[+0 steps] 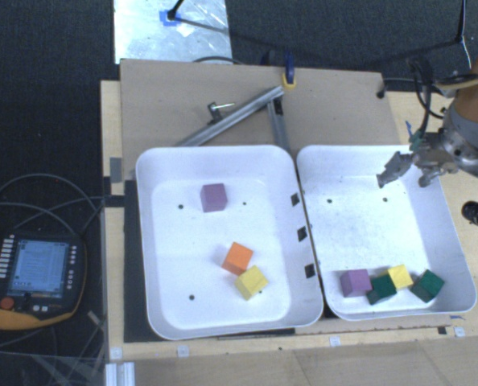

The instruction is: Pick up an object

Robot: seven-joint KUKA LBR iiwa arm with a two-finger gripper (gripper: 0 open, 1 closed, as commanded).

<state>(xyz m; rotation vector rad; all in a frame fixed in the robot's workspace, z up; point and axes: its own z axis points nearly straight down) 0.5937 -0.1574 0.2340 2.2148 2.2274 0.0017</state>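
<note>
Nearest me, along the front wall of the right bin (456,296), I see four blocks in a row: a purple block (355,281), a dark green block (381,288) touching it, a yellow block (400,276) just behind that one, and a second green block (427,285) at the corner. All four lie well in front of the gripper (412,171).

Off to the gripper's left, in the left bin (154,215), I see a yellow cube (252,282) touching an orange cube (237,257), and further back a purple cube (213,197) alone.

The gripper hangs over the rear right part of the right bin with its two fingers spread apart and nothing between them. Behind both bins a metal bar (231,117) lies slanted on the brown board.
</note>
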